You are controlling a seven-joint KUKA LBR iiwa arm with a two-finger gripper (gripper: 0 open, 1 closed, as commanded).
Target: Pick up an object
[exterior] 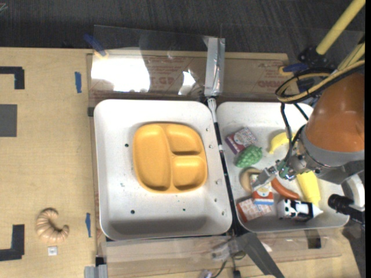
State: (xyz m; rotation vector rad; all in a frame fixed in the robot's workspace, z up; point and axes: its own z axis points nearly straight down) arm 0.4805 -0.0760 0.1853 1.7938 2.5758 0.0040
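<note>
**Tool low over the cluttered right bin**

The tool [272,174] hangs among toys in the right bin [264,112], beside a bagel [249,179] and an orange-red sausage [285,189]; I cannot tell its grip. A green toy [250,155] lies just left of it.

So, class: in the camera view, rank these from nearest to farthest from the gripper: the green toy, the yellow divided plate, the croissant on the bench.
Measured from the gripper, over the right bin:
1. Green toy, just to the gripper's left in that same bin.
2. Yellow divided plate, in the left bin.
3. Croissant, outside both bins at the bench's far left.
</note>
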